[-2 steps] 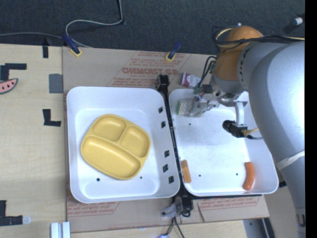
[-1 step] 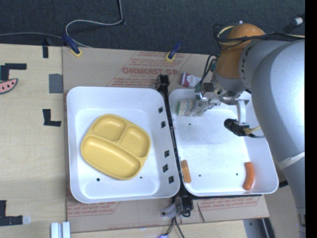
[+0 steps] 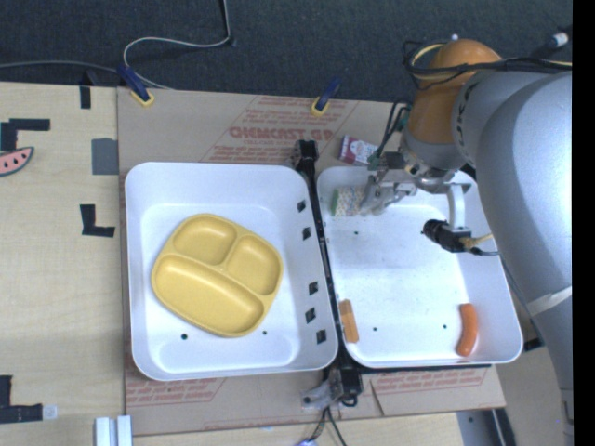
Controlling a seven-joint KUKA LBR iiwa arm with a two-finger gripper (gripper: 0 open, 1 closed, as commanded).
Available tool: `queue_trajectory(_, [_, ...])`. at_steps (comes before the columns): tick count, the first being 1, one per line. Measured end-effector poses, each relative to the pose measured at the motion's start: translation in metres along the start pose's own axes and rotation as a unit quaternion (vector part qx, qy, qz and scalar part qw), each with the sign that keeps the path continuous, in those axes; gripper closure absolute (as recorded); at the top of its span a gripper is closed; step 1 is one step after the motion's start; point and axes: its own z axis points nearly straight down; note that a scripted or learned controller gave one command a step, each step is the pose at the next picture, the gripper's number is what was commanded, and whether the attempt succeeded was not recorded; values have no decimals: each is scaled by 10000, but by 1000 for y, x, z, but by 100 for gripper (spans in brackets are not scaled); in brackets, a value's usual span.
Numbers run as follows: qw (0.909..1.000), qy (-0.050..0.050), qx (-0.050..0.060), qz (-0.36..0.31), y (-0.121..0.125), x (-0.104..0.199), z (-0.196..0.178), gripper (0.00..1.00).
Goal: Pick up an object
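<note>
My gripper [image 3: 376,196] hangs low over the far left corner of the right bin [image 3: 418,286]. Just to its left, a small pale green speckled object [image 3: 345,202] lies against the bin's wall, close to the gripper or touching it. An orange-brown sausage [image 3: 467,330] rests in the near right corner. A small orange piece [image 3: 349,321] sits by the near left wall. Nothing shows as held.
The left bin [image 3: 149,342] holds a yellow divided plate [image 3: 218,273]. A small red and white packet [image 3: 356,149] lies on the cardboard just beyond the right bin. The bulky grey arm [image 3: 521,175] covers that bin's right side.
</note>
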Motion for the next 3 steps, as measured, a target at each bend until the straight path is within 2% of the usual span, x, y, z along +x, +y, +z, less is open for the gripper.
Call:
queue_trajectory(2, [10000, -14, 10, -4, -1, 0, -19, 100])
queue_trajectory(3, [10000, 38, -2, 10, 1, 7, 28, 100])
